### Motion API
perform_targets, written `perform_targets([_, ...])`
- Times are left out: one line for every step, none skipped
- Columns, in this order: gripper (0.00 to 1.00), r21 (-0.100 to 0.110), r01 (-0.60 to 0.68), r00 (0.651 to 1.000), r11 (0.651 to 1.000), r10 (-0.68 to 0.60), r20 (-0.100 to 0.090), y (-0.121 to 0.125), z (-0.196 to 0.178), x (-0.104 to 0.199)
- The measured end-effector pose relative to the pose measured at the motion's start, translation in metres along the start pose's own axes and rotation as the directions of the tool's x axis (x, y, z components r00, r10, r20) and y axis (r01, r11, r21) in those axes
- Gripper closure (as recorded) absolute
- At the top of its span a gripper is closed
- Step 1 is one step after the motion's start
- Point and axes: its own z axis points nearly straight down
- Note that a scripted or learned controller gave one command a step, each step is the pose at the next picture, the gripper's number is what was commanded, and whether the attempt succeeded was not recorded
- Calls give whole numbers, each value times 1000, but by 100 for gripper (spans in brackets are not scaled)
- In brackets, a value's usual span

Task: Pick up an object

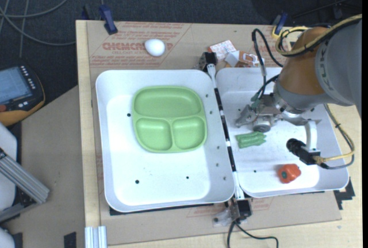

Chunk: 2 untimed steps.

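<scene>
1. Plainly, red print is seen on the brown cardboard sheet (190,34) laid over the desk (63,126). The large line begins "CHEMC"; the letters after that are partly covered by a white ball (154,46) and cannot be read with certainty.
2. A smaller line of red print is set above it, along the sheet's far edge, too small to be read.
3. Crumpled wrappers (230,54) with orange and white print are found at the far edge, between the two bins. Their wording is not legible.
4. The arm (339,68) is brought in from the right, with its grey body bent over the right bin (253,83). Its orange band (302,71) is turned leftward and the wrist is angled down.
5. The tool (256,119) is placed low over the middle of the right bin, just beyond a small green piece (251,139). Whether the two touch cannot be judged.
6. How far the tool is open cannot be told, and nothing is seen held in it.
7. The green piece is laid on the floor of the right bin, near the wall next to the left bin (109,126). An orange-red piece (289,172) is found toward the near right corner, well apart from the tool.
8. A green divided plate (169,118) with three compartments is held in the left bin, in its far half.
</scene>
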Motion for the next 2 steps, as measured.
perform_targets([100, -3, -1, 1000, 1000, 1, 0, 1, -10, 0])
perform_targets([100, -4, 3, 1000, 1000, -3, 0, 13, -101, 74])
